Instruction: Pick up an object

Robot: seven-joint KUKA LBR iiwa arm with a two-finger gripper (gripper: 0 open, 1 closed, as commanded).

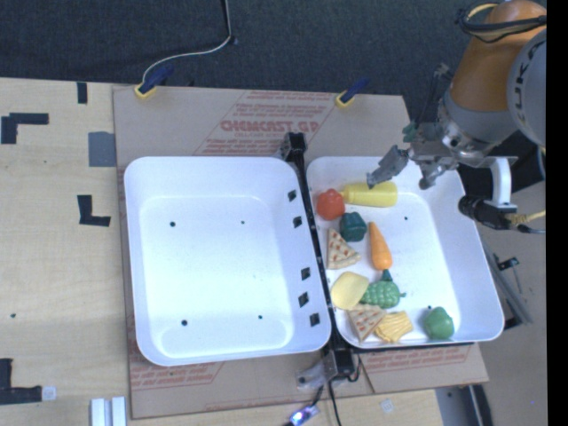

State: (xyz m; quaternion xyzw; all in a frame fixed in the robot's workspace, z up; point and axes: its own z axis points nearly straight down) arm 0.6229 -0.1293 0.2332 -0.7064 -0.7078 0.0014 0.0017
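The right bin (pixel 461 264) holds several toy foods: a yellow corn cob (pixel 371 195), a red tomato (pixel 329 204), a dark green piece (pixel 352 227), an orange carrot (pixel 380 246), a pizza wedge (pixel 340 250), a yellow lump (pixel 349 288), a green bunch (pixel 383 293), a sandwich wedge (pixel 365 320), a ridged yellow chip (pixel 394 327) and a green pepper (pixel 437 323). My gripper (pixel 406 172) hangs open over the bin's far edge, just above and right of the corn cob, with nothing between its fingers.
The left bin (pixel 213 256) lies beside the right one, with a black divider (pixel 306 238) between them. Both rest on a cardboard sheet (pixel 266 122). A cable (pixel 191 56) runs across the dark floor at the back.
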